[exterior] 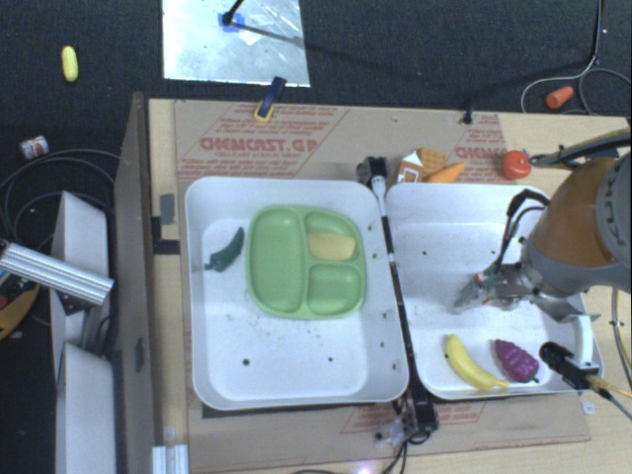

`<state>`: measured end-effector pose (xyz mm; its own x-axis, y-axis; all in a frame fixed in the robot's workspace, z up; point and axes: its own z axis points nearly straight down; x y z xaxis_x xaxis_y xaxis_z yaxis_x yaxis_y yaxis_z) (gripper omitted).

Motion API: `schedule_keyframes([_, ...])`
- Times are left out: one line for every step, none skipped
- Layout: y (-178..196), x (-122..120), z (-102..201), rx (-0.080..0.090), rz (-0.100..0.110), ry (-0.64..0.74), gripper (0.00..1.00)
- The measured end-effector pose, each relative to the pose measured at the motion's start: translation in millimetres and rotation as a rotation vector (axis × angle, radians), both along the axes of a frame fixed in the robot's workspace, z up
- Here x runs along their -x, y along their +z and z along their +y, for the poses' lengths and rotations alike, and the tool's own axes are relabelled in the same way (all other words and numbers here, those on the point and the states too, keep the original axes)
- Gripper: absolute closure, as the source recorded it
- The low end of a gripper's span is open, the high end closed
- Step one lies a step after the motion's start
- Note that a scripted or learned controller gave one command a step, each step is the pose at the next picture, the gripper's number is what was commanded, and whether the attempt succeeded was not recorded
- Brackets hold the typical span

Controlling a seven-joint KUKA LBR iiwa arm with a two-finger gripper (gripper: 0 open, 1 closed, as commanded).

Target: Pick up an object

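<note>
Because the task names no particular object, the likeliest targets are the 2 things in the right bin: a banana lying slantwise near the front wall and a purple fruit, perhaps a bunch of grapes, just beside it to the right. Both lie loose and flat on the bin floor, apart from each other and from the walls, which should leave room for a grasp from above. The tool hangs over the bare middle of that bin, near the banana but not touching it, and nothing sits between its fingers; they are small and blurred, so whether they stand wide or narrow I cannot tell. My guess is that the arm, reaching in from the right, is placed low for a try at something on this side. Over in the left bin, a green divided plate holds a yellow piece in its upper right section, and a dark green pod-like thing lies just left of the plate. Behind the bins, on the worktop, sit a carrot, a tomato and a small orange-and-white item I cannot identify. The arm's bulk hides the right bin's far side, and its lower right corner is partly covered by a black part.
</note>
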<state>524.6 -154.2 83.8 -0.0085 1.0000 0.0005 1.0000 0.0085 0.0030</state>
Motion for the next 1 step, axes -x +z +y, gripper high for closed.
schedule_keyframes([3.3, -103.8, -54.0, 0.006, -0.010, -0.002, 0.00])
